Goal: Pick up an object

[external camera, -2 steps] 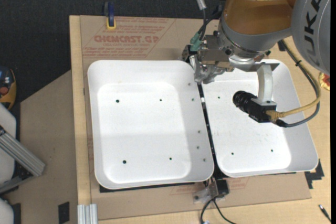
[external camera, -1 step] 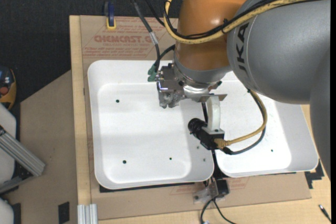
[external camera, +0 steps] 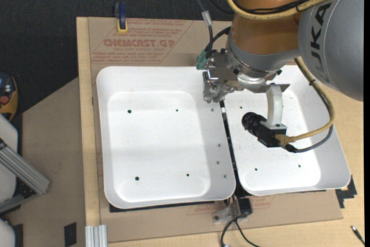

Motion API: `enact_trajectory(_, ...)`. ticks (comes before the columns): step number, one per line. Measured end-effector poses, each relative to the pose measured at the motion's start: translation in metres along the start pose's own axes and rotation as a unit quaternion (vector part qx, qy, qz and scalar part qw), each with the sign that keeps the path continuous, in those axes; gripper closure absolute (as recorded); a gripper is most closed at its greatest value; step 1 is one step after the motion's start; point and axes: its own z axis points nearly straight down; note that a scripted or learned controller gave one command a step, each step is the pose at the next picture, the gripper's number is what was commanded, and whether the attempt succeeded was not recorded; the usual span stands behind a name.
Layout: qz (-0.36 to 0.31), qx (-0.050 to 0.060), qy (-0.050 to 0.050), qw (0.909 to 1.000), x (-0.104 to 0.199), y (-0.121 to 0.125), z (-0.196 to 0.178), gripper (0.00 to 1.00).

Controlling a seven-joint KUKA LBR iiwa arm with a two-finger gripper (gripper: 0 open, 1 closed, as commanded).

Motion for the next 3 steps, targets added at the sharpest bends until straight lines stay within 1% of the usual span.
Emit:
enact_trajectory(1, -0.003, 0.002, 0.001, 1.0000, 0.006, -0.030, -0.021, 1.00)
enact_trajectory(2, -0.002, 0.000, 0.001, 1.0000, -0.003, -0.033, -0.054, 1.00)
enact_trajectory(3, -0.004, 0.009, 0.000, 1.0000, 0.040, -0.049, 0.036, 1.00)
